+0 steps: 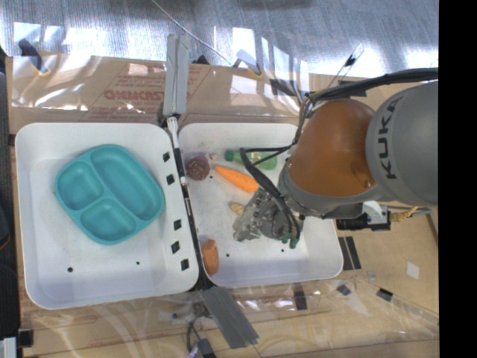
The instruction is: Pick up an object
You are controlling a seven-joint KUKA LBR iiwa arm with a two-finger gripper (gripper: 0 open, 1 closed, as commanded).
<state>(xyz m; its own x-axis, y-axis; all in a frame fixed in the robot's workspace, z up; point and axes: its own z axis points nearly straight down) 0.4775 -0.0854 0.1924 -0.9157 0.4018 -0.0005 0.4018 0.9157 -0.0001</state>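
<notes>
My gripper (252,226) hangs low over the middle of the right bin (313,263), under the orange wrist band. An orange carrot (236,178) lies just up and left of it. A dark purple round item (197,168) sits by the bin's left wall. A green item (250,156) lies near the back wall, partly hidden by cables. A brown oval piece (210,256) rests in the front left corner. I see nothing clearly held in the gripper.
The left bin (45,274) holds a teal divided plate (109,192). A divider with black clips (181,211) separates the two bins. The arm's grey body (406,148) covers the right bin's right side.
</notes>
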